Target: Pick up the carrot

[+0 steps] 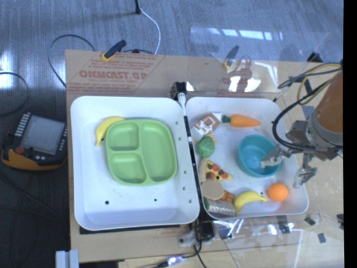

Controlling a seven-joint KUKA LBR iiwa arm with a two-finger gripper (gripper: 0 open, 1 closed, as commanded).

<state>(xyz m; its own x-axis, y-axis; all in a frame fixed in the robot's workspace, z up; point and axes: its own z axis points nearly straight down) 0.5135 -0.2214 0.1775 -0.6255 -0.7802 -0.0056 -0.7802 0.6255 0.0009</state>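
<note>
The carrot (242,121), orange with a green top, lies on its side near the back wall of the right bin (268,103). My gripper (288,168) hangs at that bin's right side, in front of and to the right of the carrot, well apart from it. Its fingers are open; one fingertip (272,161) sits over the blue bowl (254,154), the other near the bin's right rim. Nothing is between them.
The right bin also holds an orange ball (278,192), a banana (249,199), a pizza slice (215,172), a green vegetable (206,146) and a small carton (206,124). The left bin (89,205) holds a green divided plate (140,152) and a second banana (104,127).
</note>
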